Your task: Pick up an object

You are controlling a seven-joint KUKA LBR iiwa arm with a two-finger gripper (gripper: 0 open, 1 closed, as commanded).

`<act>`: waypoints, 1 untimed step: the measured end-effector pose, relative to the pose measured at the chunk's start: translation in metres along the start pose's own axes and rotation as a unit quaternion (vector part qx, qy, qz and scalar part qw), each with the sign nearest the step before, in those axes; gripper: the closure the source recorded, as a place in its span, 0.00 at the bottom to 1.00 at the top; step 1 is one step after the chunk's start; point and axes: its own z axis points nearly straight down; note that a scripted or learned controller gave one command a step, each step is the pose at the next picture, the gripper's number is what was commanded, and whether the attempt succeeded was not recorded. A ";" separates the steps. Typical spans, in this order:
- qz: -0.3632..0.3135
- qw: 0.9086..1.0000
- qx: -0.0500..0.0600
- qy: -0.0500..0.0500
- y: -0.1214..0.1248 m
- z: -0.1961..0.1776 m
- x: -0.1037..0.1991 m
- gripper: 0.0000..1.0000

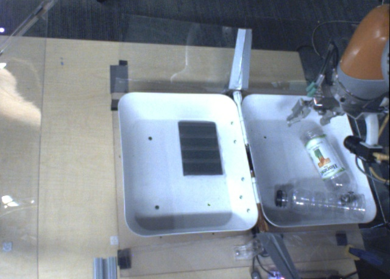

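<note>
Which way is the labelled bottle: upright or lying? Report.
Lying. The labelled bottle rests on its side on the right bin floor.

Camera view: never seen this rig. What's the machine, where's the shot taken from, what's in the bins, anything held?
It is one frame from a camera fixed above a wooden bench, looking down at a slant. The machine is a single robot arm, grey with an orange band, reaching in from the right side of the picture. Its end effector, a two-finger grasping tool, hangs over the far part of the right bin.

Two shallow white bins sit side by side. The left bin holds one dark rectangular block lying flat near the middle. The right bin holds two clear plastic bottles: a small labelled bottle lying just below the tool, and a larger clear bottle with a dark cap lying along the near wall.

Nothing shows between the tool's fingers, so nothing appears to be held; it is too small to read as open or shut.
</note>
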 end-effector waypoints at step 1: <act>-0.021 1.000 0.000 -0.001 -0.015 0.047 -0.071 0.00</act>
